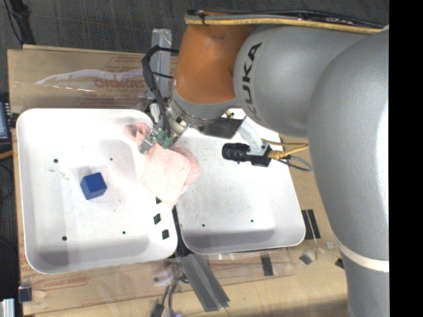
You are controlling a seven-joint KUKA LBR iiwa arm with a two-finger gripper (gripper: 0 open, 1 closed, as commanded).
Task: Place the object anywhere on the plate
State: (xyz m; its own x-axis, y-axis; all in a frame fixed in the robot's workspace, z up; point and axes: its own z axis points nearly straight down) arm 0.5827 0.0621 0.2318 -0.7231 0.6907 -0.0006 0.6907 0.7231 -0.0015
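- Over the seam between the two white bins [39,177], the jaws [160,137] hang at a pink plate [165,170]; their state I cannot tell.
- Well to their left, a blue cube [94,185] lies on the left bin's floor, untouched.

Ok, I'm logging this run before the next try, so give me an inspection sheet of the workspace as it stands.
Surface: two shallow white bins, left bin and right bin, on a cardboard-covered bench.
Job's things: blue block lies in the left bin; pale pink plate sits tilted across the divide between the bins.
Clutter: nothing seen.
Grippers: gripper at the plate's upper edge; jaw state cannot be told.
Cables: black cable loops beside the wrist.
Surroundings: dark floor behind the bench.
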